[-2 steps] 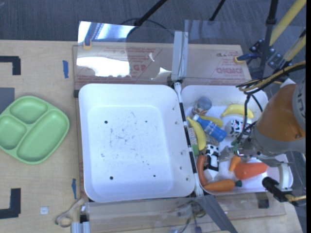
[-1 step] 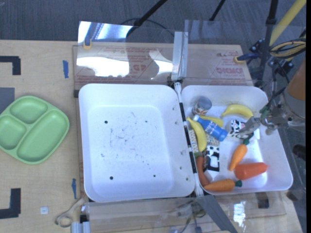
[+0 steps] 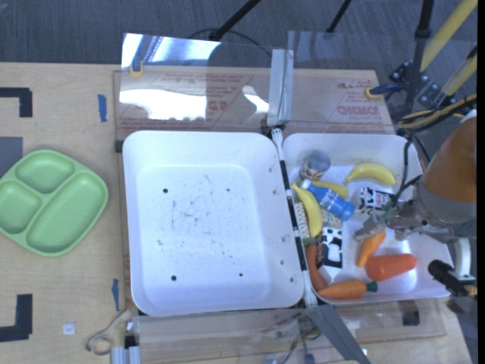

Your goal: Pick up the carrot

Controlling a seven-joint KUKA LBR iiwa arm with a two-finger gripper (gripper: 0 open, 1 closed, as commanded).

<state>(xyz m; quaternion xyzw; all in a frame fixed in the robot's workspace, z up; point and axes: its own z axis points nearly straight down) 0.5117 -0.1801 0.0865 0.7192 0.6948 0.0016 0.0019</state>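
Observation:
Several orange pieces lie in the right bin (image 3: 394,149). A long carrot (image 3: 342,290) with a green stem end rests along the bin's front wall. A thicker orange-red one (image 3: 391,265) lies just above it, and a small orange one (image 3: 370,247) slants up toward the gripper. My gripper (image 3: 381,222) hangs low over the bin's right-middle, directly above the upper tip of the small orange piece. The grey arm with its orange band (image 3: 457,165) comes in from the right edge. Nothing is visibly lifted off the bin floor.
The right bin also holds two bananas (image 3: 371,174) (image 3: 307,207), a blue bottle (image 3: 333,201), a grey round object (image 3: 316,161) and black-and-white items (image 3: 331,247). A white left bin (image 3: 144,158) adjoins it. A green divided plate (image 3: 49,201) sits at the bench's left.

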